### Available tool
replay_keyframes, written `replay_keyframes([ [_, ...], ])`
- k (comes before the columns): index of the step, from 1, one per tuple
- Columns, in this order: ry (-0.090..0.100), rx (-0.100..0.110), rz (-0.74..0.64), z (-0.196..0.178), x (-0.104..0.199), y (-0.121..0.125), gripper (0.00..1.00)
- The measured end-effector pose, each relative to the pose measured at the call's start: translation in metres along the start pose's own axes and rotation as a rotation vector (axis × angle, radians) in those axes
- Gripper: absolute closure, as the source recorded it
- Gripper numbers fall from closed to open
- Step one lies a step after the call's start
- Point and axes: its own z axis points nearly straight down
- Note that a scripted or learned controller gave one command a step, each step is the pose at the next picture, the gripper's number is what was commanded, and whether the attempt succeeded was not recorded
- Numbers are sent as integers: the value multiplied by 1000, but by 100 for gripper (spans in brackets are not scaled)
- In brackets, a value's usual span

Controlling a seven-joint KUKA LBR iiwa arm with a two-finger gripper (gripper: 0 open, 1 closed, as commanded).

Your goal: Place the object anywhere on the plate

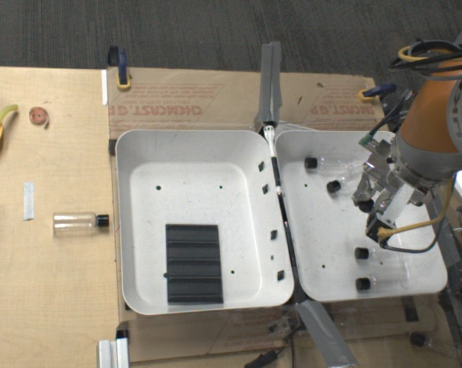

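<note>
- The claw is hanging over the right side of the right bin; you cannot tell whether it is open or closed.
- Small clear bottles with black caps are lying scattered in that bin, some near its front edge.
- The dark ribbed plate is sitting at the left bin's front edge.
- You are risking a slip: the bottles look slick and likely to roll.
- A low carry could clip the walls between the bins; the left bin's far half is giving room.

view: fixed overhead | tilt: slanted down | range: mid | covers: left bin, right bin, bench
</note>
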Motion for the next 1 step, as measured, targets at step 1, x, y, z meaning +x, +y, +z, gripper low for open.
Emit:
replay_keyframes([
  [1,0,0,0,0,0,0,0],
])
